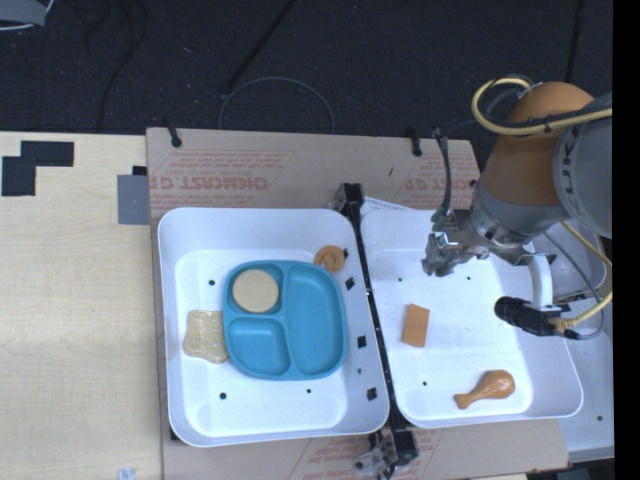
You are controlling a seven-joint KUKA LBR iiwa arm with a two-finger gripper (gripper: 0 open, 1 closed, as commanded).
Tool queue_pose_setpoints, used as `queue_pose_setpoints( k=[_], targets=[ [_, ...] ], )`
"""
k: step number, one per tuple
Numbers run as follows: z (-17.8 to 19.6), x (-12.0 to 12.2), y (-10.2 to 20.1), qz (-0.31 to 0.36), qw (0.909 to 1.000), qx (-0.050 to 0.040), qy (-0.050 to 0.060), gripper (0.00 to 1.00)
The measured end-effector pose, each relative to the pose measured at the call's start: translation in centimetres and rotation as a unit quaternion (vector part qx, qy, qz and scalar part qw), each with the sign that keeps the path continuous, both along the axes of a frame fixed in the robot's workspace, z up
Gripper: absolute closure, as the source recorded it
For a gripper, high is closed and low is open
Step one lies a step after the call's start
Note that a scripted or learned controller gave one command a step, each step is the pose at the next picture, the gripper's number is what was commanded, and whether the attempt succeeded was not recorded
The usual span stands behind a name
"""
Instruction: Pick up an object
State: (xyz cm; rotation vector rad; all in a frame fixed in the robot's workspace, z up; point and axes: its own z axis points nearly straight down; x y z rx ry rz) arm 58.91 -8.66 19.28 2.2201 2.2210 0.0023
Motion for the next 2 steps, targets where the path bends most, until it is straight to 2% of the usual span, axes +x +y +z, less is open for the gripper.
queue_pose_setpoints(
  k=[1, 2],
  targets=[
    [5.0, 0.0, 0.9, 0.0, 1.0, 0.0001, 0.0, 1.0],
    [5.2, -0.9, 6.1, 0.002, 1.0, 0.001, 0.003, 1.0]
  ],
)
